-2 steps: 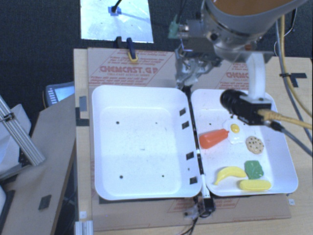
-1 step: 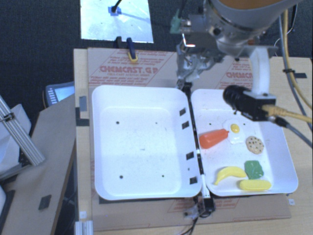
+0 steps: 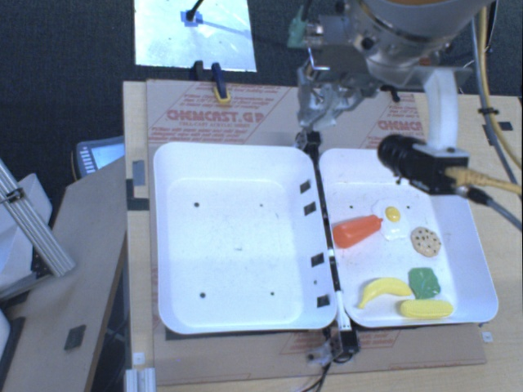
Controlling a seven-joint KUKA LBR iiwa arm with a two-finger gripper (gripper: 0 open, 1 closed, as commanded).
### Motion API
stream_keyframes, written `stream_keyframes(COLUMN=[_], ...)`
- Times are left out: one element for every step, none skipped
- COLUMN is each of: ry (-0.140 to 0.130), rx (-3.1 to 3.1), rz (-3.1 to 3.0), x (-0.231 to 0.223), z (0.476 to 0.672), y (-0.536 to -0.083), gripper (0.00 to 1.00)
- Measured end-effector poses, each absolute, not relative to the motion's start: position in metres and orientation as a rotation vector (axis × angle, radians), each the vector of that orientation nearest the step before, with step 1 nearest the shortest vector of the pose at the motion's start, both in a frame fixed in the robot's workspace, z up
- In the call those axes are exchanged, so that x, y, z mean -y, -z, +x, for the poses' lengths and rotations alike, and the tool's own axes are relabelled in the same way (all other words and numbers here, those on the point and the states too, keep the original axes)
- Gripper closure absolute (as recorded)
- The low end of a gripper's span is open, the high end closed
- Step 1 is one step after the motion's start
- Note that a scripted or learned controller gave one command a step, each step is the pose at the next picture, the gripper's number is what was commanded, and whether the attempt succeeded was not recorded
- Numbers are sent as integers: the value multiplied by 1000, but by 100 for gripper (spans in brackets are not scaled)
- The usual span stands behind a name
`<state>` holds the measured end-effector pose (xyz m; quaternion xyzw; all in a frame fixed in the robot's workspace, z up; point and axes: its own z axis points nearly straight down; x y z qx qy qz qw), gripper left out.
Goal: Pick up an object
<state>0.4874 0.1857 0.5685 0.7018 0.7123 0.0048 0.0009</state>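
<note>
Two shallow white bins sit side by side on the bench, the left bin (image 3: 237,243) bare and the right bin (image 3: 466,243) holding all the toy food. Nearest the camera, at about five o'clock in the right bin, a yellow corn cob (image 3: 426,308) lies along the front wall, with a yellow banana (image 3: 384,290) just beside it toward seven o'clock. A green piece (image 3: 424,281) rests between them and slightly farther back, touching or nearly touching the corn. Farther on, a round cookie (image 3: 426,241) lies toward three o'clock, and a fried egg (image 3: 391,218) sits near the bin's centre. An orange carrot (image 3: 356,231) lies at nine o'clock of the egg, its tip touching the egg and its blunt end close to the divider between the bins. Farthest back, at twelve o'clock above the divider, the gripper (image 3: 313,121) hangs over the bins' rear rims, well apart from every item. Whether its claw is apart or together I cannot tell; nothing shows between the fingers.
</note>
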Motion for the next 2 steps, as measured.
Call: stream_keyframes(ry=[0, -8], rx=[-2229, -2228], rz=[2214, 2214], x=[-236, -235], z=[507, 507], y=[-533, -546], gripper=[100, 100])
